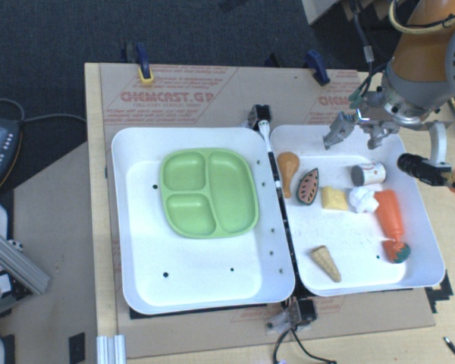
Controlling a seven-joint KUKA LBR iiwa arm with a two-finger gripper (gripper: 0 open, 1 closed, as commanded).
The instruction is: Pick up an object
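Observation:
My gripper (358, 133) hangs over the back part of the right bin (364, 279). Its two fingers stand apart, open, with nothing between them. Just in front of it lies a small grey and white can (368, 174). A white crumpled piece (362, 199) and a yellow block (334, 199) sit closer to the front. An orange carrot (390, 217) with a green end lies at the right. A watermelon slice (309, 186) and a tan bread piece (288, 168) rest near the bin's left wall. A waffle cone (327, 263) lies toward the front.
The left bin (189, 279) holds a green divided plate (210, 192). A black clip (259, 116) and the rim between the bins run left of the toys. Blue clamps (316, 65) hold the cardboard at the back.

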